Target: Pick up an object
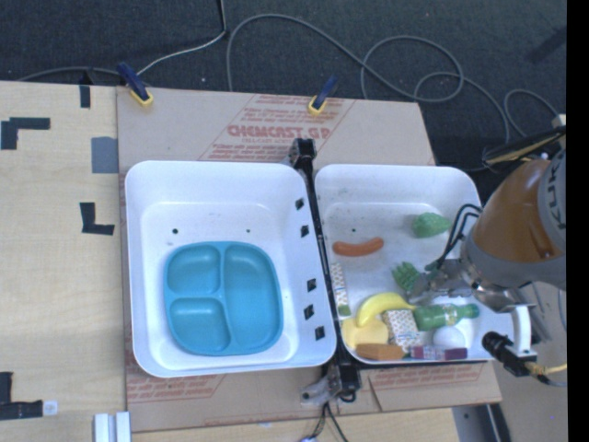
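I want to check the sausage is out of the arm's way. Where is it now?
In the camera view the sausage lies in the right bin, near the divider, alone on bare floor, above the banana and left of the tool.

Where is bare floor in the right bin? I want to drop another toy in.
Free: the back strip of the right bin, behind the sausage and green lump. Crowded: the front, around the banana and green bottle.

Pincer [425,286] fingertips lost among toys, right bin [396,175] far corner behind the arm [515,224].
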### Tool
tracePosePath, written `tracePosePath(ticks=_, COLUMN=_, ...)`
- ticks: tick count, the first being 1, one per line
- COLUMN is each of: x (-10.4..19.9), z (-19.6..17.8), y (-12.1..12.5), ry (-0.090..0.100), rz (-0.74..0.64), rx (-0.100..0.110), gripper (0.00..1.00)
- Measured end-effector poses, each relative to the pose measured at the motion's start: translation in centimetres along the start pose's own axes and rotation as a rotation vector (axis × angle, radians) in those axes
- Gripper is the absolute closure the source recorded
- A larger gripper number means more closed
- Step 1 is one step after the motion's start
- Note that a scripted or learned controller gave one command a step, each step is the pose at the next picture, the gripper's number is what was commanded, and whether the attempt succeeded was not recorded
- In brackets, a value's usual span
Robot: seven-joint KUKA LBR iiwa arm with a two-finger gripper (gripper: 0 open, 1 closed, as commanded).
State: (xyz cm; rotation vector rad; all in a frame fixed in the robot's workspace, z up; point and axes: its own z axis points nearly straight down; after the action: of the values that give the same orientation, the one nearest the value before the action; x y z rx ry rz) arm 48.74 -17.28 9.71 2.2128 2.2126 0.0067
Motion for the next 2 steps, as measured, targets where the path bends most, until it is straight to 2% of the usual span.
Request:
tracePosePath(ticks=1, x=-1.69, z=-8.98, y=-0.23, ry=0.004, rz=0.0, rx=0.011, gripper=1.0)
tracePosePath(ticks=2, x=-1.66, z=-8.94, y=-0.25, ry=0.005, rz=0.0, rx=0.012, gripper=0.0)
